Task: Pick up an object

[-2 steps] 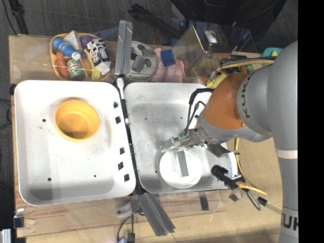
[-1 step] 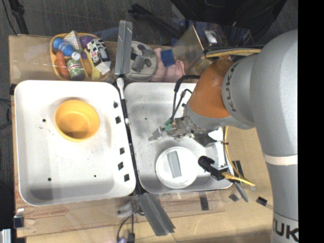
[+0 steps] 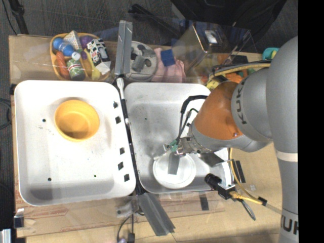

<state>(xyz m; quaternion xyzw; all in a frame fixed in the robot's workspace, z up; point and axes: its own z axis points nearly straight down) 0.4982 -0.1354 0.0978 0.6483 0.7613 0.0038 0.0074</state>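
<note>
A white round bowl or lid [image 3: 173,172] lies at the front of the right bin [image 3: 152,115]. My gripper [image 3: 173,161] reaches down from the orange-banded wrist right over it, with a grey finger [image 3: 173,165] resting inside its rim. The wrist hides how the fingers stand. A yellow bowl [image 3: 77,118] sits upright in the left bin [image 3: 35,166], far from the gripper.
Behind the bins, a yellow basket [image 3: 76,57] holds several small toys and bottles. A grey object [image 3: 140,59] and pink and blue items [image 3: 169,65] lie along the back edge. The arm's grey body covers the bench's right side.
</note>
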